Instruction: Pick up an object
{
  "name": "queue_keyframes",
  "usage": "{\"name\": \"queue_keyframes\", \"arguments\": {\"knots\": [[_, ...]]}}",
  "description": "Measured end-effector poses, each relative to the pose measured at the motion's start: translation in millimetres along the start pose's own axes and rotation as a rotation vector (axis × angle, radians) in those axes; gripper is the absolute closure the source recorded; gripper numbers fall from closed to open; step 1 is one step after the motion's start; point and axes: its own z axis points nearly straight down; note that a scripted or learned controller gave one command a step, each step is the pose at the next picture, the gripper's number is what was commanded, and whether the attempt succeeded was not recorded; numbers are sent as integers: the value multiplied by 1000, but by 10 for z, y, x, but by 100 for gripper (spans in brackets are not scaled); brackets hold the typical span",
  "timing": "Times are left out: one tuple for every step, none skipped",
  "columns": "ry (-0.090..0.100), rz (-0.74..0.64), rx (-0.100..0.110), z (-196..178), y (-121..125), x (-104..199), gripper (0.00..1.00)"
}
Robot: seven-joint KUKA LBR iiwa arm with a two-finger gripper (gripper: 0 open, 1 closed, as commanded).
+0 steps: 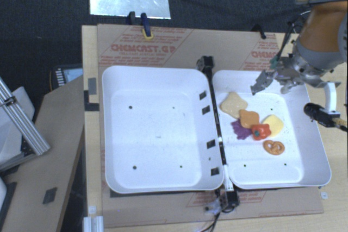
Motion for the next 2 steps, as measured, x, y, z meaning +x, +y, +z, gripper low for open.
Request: {"name": "queue_keyframes", "arguments": {"knots": [[4, 1, 13, 871, -689, 271, 0], [0, 2, -2, 721, -643, 254, 100]]}}
